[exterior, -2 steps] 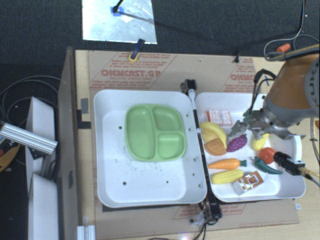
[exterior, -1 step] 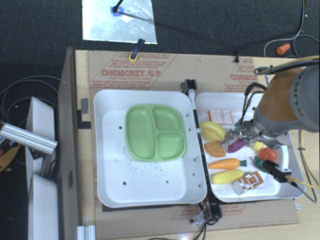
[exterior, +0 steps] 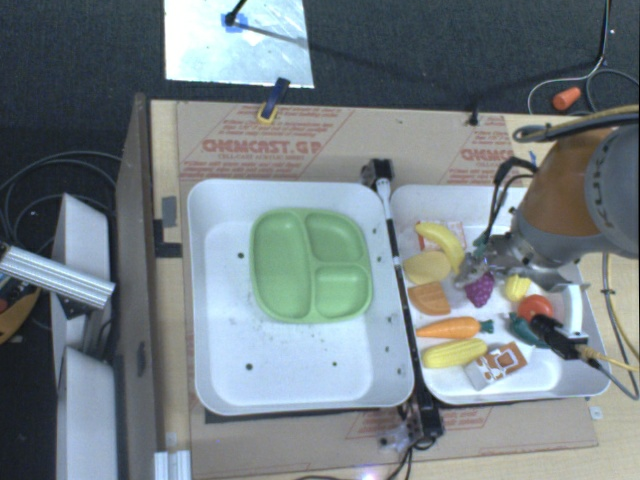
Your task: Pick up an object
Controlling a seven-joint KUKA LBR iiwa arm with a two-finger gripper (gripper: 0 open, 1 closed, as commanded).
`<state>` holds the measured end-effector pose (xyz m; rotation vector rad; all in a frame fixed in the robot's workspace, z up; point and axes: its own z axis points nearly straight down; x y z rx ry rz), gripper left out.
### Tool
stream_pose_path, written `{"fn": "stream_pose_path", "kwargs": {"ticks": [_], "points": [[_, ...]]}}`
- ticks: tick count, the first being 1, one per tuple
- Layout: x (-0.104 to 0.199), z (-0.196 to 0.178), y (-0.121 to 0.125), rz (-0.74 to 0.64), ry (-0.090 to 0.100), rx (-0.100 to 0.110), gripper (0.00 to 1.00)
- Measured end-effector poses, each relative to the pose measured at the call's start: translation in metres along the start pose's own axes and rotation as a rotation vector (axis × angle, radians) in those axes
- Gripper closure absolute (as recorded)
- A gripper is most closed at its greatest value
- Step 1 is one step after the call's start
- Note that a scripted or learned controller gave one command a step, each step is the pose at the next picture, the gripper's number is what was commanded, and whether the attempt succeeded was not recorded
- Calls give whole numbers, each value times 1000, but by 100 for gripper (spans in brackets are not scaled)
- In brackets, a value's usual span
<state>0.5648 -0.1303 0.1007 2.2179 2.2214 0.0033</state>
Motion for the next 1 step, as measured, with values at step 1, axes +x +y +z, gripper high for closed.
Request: {"fn": "stream_pose_path", "kwargs": {"ticks": [1], "points": [[111,-90,45,-15,4,-10,100]]}}
